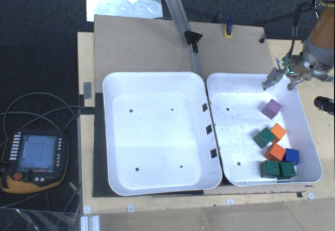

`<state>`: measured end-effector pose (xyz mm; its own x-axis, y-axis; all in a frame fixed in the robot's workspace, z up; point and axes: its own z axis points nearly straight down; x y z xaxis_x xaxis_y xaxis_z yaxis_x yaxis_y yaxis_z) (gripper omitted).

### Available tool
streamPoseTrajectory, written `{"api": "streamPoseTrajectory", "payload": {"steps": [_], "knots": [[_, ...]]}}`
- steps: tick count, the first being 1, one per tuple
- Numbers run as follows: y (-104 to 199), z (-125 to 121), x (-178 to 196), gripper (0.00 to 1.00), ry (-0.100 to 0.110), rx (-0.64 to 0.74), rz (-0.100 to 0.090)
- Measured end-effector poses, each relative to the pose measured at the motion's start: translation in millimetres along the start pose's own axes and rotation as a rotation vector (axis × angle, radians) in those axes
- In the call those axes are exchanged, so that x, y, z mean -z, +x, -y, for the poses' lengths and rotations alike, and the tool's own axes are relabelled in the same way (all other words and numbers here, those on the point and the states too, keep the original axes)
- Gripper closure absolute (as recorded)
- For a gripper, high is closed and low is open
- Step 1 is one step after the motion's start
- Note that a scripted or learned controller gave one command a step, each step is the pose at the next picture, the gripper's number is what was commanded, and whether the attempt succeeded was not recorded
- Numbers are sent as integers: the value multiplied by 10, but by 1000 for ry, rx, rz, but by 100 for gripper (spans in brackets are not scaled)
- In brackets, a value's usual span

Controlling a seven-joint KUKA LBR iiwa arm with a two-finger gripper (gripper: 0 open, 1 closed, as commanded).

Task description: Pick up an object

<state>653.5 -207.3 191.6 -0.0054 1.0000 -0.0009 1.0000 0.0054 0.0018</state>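
Note:
My gripper [281, 83] hangs over the far right corner of the right bin [233, 172], fingers spread open with nothing between them. Just below it in the bin lies a purple block [271, 108]. Nearer the front right sit a green block [264, 137], an orange block [278, 131], a second orange block [275, 152], a blue block [291, 156] and two dark green blocks [278, 169] in the corner.
The left bin [112, 120] stands beside the right one, with a divider ridge between them. A grey pole [175, 4] slants over the back of the bench. A teach pendant [34, 159] lies off the bench at the left.

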Motion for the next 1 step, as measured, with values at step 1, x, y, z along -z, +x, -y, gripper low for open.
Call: {"api": "streamPoseTrajectory", "payload": {"steps": [1], "knots": [[-4,1,1,0,0,0,1]]}}
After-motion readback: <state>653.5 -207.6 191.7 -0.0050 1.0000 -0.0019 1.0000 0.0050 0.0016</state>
